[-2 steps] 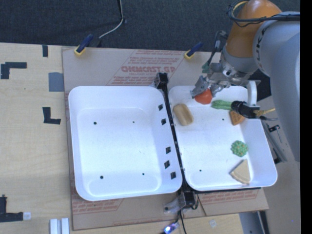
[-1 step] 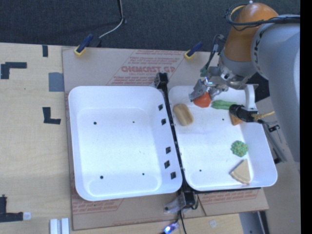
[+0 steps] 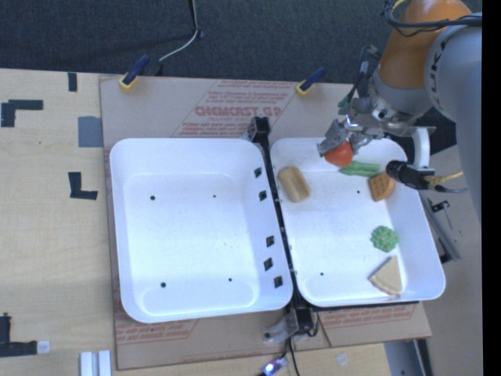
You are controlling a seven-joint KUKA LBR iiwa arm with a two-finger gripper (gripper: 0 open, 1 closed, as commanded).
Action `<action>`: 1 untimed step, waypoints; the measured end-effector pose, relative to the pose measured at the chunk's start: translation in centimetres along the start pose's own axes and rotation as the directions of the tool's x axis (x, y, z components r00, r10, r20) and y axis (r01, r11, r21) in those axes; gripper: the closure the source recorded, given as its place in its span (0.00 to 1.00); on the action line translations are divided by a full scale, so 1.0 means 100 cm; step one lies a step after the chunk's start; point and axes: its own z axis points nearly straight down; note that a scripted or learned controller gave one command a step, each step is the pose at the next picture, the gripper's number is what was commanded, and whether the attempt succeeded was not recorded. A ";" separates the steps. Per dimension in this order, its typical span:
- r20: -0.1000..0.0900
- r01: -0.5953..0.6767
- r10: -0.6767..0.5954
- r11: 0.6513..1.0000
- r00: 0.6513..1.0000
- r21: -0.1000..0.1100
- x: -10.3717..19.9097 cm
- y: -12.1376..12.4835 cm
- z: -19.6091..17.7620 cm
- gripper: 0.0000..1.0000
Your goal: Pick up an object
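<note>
Reaching in from the right, the arm (image 3: 438, 45) hangs over the right bin's (image 3: 344, 292) far edge, its gripper (image 3: 339, 149) pinching a red-orange object (image 3: 340, 156) between its fingers, just above the bin floor. Just beside it lies a green stick (image 3: 360, 168); a bread roll (image 3: 293, 184), a waffle piece (image 3: 381, 186), a broccoli floret (image 3: 383, 238) and a wedge (image 3: 387, 276) lie scattered around.

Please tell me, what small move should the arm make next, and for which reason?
Probably lift straight up a little. The gripper sits right at the red object in the right bin, with a green piece close beside, so a slow rise would show whether the grasp holds.
</note>
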 end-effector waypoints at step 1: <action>0.001 0.001 -0.001 1.000 1.000 0.005 0.010 0.015 0.043 1.00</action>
